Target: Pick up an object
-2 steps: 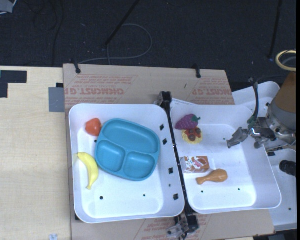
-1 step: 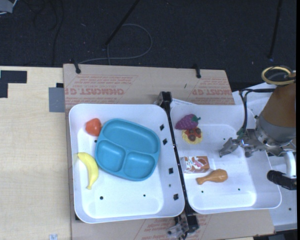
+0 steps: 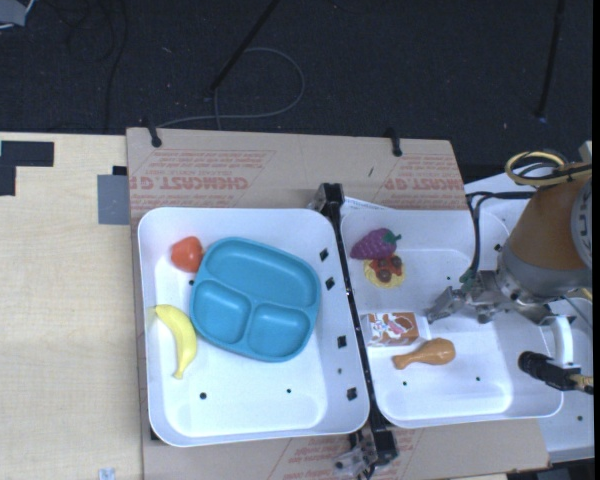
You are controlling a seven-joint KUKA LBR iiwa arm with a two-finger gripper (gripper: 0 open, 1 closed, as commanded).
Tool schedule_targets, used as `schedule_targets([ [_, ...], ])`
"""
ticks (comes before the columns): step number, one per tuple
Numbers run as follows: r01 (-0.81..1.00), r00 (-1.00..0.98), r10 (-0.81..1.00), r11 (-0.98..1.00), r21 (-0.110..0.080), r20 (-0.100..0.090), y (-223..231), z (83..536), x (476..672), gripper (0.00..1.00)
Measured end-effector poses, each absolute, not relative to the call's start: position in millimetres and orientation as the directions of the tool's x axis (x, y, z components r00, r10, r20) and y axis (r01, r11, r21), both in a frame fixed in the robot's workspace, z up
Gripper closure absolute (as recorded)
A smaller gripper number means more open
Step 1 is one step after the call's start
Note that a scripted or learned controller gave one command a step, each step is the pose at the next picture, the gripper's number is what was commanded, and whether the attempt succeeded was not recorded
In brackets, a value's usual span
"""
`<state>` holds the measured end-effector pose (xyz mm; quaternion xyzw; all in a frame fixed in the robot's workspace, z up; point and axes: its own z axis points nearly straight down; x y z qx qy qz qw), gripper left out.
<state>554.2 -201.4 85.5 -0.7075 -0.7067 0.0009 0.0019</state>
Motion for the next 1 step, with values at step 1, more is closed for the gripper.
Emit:
schedule_targets([
  [1, 1.000, 0.004, 1.000, -0.004, -0.002, 0.001, -202.6, 97.9, 554.6, 1.00],
])
